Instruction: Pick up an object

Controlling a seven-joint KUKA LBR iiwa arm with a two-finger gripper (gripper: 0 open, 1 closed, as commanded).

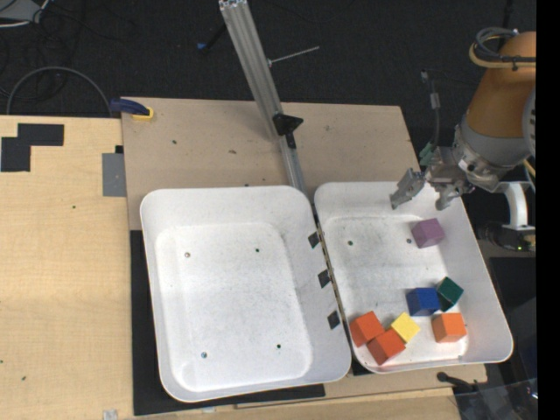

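while the gripper [426,191] is hovering with its fingers spread and nothing between them over the far edge of the right bin [494,300], the purple block [427,232] is lying just below it, toward the camera, apart from the rest. nothing is standing between them; blue [422,300], green [450,291], yellow [405,327] and orange blocks [449,326] are clustering near the front rim.
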